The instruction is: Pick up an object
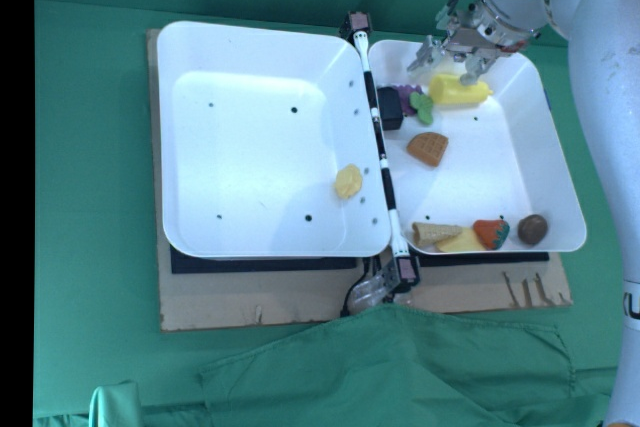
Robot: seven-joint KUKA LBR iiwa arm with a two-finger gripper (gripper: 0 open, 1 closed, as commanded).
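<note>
The hand (452, 63), spread above the yellow toy (458, 92) at upper right, may slip off its rounded side.

The left bin (200, 65) lies open but for a yellow chip (348, 181) at four o'clock. In the right bin (555, 165), toys crowd six and eleven o'clock; three o'clock is free.

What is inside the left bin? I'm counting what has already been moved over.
The left bin holds one small yellow piece, near its right wall. A few dark dots mark its floor. Nothing covers the floor, so nothing there is hidden.
</note>
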